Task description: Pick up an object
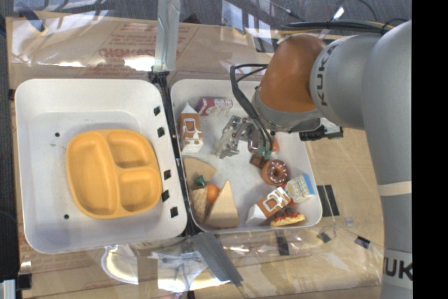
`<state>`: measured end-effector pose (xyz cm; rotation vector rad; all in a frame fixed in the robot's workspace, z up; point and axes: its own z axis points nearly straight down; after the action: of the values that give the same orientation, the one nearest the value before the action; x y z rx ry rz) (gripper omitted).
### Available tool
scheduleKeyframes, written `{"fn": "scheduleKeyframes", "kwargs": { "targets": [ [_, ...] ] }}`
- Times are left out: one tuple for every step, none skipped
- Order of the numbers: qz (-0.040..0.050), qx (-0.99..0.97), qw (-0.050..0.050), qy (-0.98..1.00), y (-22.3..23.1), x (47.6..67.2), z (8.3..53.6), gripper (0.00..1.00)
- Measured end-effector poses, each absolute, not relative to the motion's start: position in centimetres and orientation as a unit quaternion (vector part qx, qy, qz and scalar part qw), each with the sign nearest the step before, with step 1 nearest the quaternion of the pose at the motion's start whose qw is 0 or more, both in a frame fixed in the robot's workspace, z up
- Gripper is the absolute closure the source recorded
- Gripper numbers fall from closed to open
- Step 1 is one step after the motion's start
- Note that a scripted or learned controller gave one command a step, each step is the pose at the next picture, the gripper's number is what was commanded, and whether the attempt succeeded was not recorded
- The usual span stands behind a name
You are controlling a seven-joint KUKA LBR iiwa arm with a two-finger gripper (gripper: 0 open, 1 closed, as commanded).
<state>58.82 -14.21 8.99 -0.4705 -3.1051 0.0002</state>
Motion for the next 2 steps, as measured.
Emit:
{"fn": "scheduleKeyframes", "kwargs": {
  "targets": [
    [-0.0007,-0.176,-0.004,-0.984,-3.2,58.3,26.6,1.0],
    [0.0015,-0.106,-0.001,-0.994,-17.3,59.0,29.3,1.0]
  ]
}}
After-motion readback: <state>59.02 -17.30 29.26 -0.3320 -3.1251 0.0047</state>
